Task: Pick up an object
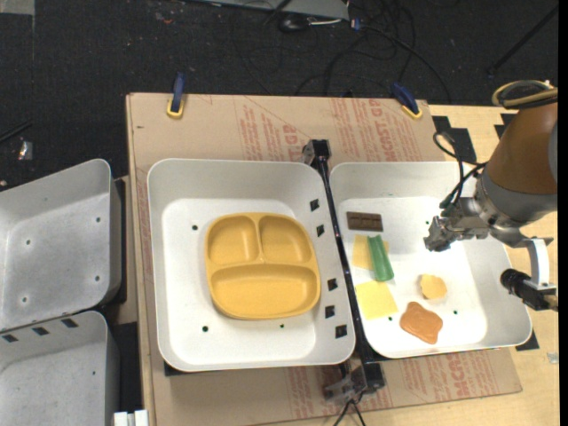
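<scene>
Green stick (380, 258) across yellow slice (362, 253), unlabelled; tool (437, 235) above right bin (497, 331), grip state unclear.

We see two shallow white plastic bins (177, 264) on a tan cardboard-topped desk (240, 122) printed with faded red lettering. Far from the dark grey tool (441, 235) sits a yellow three-compartment plate (263, 264). Nearer it lie a dark brown bar (364, 222), a green stick (381, 258), pale yellow slices (375, 299) and an orange-brown piece (421, 322).
</scene>
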You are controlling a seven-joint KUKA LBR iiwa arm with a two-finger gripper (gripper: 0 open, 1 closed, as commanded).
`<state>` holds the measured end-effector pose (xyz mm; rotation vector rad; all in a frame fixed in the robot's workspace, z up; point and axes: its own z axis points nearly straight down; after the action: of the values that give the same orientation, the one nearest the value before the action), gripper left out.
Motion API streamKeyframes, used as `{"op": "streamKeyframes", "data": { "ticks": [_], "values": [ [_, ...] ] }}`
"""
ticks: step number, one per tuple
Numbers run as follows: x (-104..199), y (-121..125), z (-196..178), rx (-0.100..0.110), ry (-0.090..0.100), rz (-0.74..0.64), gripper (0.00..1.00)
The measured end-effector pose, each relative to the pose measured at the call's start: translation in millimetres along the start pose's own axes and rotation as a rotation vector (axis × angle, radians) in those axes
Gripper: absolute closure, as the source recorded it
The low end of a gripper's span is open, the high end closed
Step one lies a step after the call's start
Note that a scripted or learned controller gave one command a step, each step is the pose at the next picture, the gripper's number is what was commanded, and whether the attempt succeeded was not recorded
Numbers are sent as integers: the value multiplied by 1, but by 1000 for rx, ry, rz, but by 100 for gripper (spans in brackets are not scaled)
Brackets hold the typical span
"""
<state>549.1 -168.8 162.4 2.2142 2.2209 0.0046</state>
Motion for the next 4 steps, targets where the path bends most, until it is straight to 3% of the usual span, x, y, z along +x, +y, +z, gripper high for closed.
{"op": "streamKeyframes", "data": {
  "ticks": [2, 4],
  "values": [
    [10, 7, -107, 0, 0, -1, 100],
    [114, 8, -112, 7, 3, -4, 100]
  ]
}}
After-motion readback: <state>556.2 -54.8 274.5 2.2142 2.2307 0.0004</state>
